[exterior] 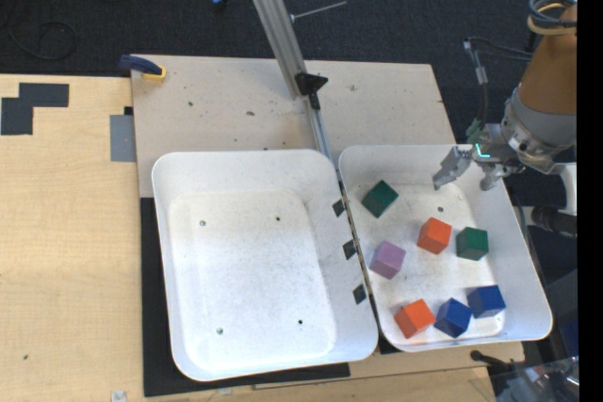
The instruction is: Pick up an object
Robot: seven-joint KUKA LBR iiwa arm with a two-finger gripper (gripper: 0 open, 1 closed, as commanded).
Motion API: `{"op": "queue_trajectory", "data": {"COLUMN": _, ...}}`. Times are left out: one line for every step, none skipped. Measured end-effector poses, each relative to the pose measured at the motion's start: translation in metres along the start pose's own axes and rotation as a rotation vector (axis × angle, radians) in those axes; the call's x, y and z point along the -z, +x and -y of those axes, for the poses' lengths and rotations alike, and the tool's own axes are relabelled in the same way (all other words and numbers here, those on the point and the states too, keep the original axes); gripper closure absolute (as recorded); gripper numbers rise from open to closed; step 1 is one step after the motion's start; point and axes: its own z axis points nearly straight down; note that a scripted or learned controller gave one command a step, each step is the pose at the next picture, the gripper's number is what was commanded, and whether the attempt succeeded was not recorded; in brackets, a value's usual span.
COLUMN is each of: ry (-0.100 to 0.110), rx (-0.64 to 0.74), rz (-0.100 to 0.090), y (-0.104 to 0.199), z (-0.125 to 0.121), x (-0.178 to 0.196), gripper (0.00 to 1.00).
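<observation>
Over right bin's [528,245] far edge: claw [468,170] spread open, gripping nothing, clear of all seven cubes, probably staged above green cube [380,198] before descent.

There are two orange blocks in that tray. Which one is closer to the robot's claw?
The upper orange block, lying beside the dark green block. It is closer to the gripper than the other orange block, which lies at the bin's near edge by the blue blocks.

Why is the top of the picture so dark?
In the camera view, light falls on the bench and white bins, while the floor behind is black and unlit; blocks such as the purple one look sharp with soft shadows, and the gripper is slightly blurred.
</observation>
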Motion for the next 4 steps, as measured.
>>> {"op": "queue_trajectory", "data": {"ry": -0.004, "rx": 0.002, "rz": 0.001, "y": 0.000, "z": -0.001, "x": 0.003, "gripper": 0.00}}
{"op": "queue_trajectory", "data": {"ry": 0.000, "rx": -0.001, "rz": 0.001, "y": -0.004, "z": 0.001, "x": -0.042, "gripper": 0.00}}
{"op": "queue_trajectory", "data": {"ry": 0.002, "rx": -0.001, "rz": 0.000, "y": -0.001, "z": -0.001, "x": -0.106, "gripper": 0.00}}
{"op": "queue_trajectory", "data": {"ry": -0.005, "rx": -0.003, "rz": 0.001, "y": 0.000, "z": -0.001, "x": -0.128, "gripper": 0.00}}
